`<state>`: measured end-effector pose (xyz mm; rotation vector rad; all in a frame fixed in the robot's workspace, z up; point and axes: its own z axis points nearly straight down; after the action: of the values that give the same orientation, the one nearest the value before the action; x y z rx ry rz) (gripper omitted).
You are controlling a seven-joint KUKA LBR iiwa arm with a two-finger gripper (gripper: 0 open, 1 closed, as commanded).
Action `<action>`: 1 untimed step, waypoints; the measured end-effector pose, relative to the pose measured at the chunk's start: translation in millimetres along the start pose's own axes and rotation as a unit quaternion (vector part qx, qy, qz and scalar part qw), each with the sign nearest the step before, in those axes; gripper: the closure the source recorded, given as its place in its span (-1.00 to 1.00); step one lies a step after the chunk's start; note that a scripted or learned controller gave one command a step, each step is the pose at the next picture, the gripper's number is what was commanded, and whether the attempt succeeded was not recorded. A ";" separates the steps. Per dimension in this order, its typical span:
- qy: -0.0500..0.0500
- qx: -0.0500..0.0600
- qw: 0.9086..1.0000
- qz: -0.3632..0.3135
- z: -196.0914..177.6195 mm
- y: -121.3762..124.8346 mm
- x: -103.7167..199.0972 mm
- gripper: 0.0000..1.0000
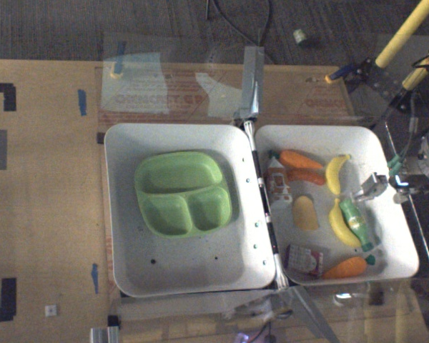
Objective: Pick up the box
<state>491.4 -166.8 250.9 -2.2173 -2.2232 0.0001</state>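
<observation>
A small flat box [305,261] with a red and white label lies at the front of the right bin [397,224], next to an orange carrot [349,267]. My gripper [372,187] hangs over the right side of that bin, above the top end of a green bottle [357,224] and between two bananas [334,173] [340,227]. It is well apart from the box, up and to the right of it. Nothing shows in its grasp.
The right bin also holds a white and red carton [277,180] at its left wall, two carrots [300,160] at the back, and a yellow oval piece [305,213]. A green divided plate [184,193] lies in the left bin [129,256]. Yellow poles [407,27] stand at the back right.
</observation>
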 end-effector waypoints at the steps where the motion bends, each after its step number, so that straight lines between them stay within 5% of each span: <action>1: -0.001 -0.001 0.995 0.098 -184.4 -7.2 36.8 -1.00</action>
<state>484.3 -130.2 435.3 -2.4277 -1.9971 0.0001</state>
